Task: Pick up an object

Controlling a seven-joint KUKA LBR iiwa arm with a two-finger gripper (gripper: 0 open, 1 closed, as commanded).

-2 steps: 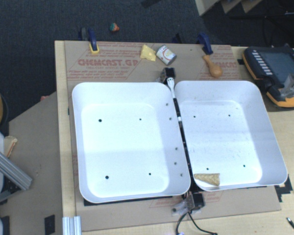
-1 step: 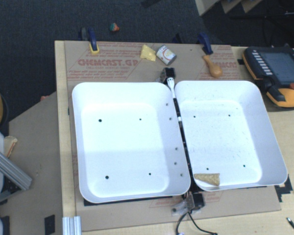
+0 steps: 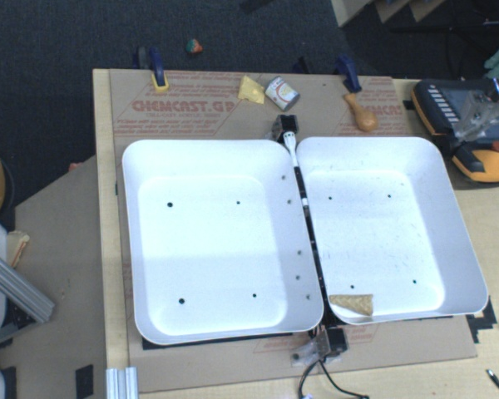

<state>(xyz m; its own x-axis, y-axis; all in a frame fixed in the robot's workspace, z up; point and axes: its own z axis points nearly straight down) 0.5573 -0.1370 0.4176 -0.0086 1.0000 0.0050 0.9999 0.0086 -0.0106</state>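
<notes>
Tan wedge (image 3: 351, 304) lies flat in the right bin (image 3: 449, 223), tucked into its near corner, next to the left bin (image 3: 150, 248). A good pick likely means coming straight down, spanning the wedge's narrow width and staying clear of the bin wall. Whether the tool is open or closed, I cannot tell.
</notes>
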